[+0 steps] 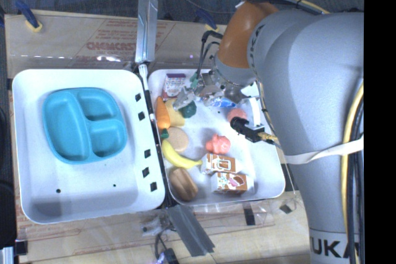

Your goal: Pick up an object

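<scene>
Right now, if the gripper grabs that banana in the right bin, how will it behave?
The banana looks like smooth plastic, so probably light and slippery. Its curve may let it pivot between two fingers. It lies against the bin wall, which could block one finger.

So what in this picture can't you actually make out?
- The tool, in the camera view: small, blurred, against clutter at the right bin's far end; its grip is unreadable.
- The purple packet beside it: print too small to read.
- The right bin's far right corner: covered by the grey arm.
- The two small cartons: labels too small to read.
</scene>
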Controlling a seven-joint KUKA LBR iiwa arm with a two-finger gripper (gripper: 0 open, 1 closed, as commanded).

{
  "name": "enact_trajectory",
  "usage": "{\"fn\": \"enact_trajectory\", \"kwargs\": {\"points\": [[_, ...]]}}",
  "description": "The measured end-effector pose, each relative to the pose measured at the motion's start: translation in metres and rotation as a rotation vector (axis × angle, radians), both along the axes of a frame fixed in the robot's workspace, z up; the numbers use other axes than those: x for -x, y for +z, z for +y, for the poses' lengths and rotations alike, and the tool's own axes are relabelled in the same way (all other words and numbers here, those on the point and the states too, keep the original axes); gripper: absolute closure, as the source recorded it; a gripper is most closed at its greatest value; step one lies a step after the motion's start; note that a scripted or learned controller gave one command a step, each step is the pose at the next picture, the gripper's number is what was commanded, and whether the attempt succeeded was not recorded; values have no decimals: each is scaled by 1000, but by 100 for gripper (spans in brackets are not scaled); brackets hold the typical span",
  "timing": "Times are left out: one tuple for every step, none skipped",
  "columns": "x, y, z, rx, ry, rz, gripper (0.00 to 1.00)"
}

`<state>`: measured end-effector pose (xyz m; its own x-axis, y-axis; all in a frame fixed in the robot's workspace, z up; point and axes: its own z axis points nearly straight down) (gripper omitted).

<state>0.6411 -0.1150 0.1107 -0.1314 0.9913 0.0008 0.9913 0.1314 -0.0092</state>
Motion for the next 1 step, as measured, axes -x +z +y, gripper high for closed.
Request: {"fn": "enact_trajectory", "kwargs": {"points": [[27, -17, 8, 2, 36, -12, 0]]}}
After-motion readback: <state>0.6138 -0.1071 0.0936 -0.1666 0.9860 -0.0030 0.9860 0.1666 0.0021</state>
